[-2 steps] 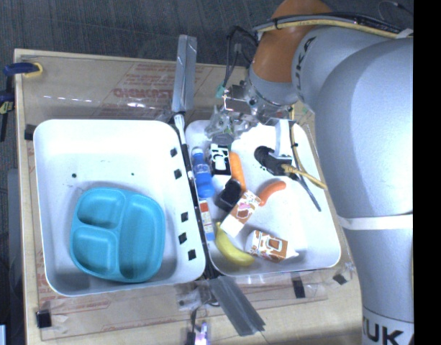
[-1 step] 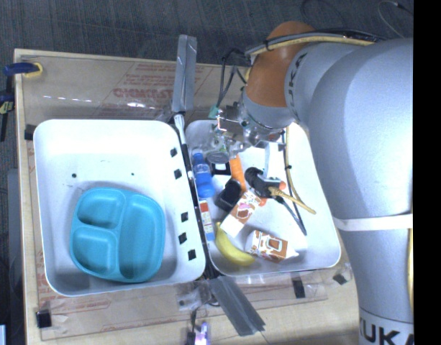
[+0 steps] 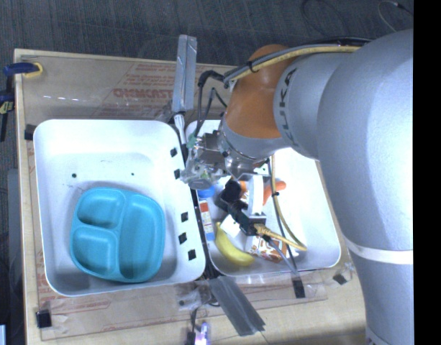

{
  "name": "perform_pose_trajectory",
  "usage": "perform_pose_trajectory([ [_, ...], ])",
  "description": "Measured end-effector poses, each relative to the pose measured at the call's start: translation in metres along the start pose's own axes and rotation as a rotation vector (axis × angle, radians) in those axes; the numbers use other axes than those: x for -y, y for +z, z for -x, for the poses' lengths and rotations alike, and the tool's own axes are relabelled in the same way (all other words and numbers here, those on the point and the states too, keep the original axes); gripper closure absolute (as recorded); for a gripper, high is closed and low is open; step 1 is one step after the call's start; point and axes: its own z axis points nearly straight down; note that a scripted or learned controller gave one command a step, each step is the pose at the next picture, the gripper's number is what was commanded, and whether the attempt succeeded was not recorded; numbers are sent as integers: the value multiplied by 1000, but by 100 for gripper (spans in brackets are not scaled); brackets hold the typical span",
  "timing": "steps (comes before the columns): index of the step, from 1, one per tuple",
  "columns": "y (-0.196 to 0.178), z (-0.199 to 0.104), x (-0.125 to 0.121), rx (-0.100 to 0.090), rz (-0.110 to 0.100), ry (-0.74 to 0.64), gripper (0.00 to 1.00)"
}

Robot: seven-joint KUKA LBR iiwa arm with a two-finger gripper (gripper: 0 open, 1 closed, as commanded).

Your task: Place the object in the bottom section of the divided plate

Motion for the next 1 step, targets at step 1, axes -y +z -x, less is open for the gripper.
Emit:
perform_pose_trajectory([
  [1,1,-74,31,0,-2,332,100],
])
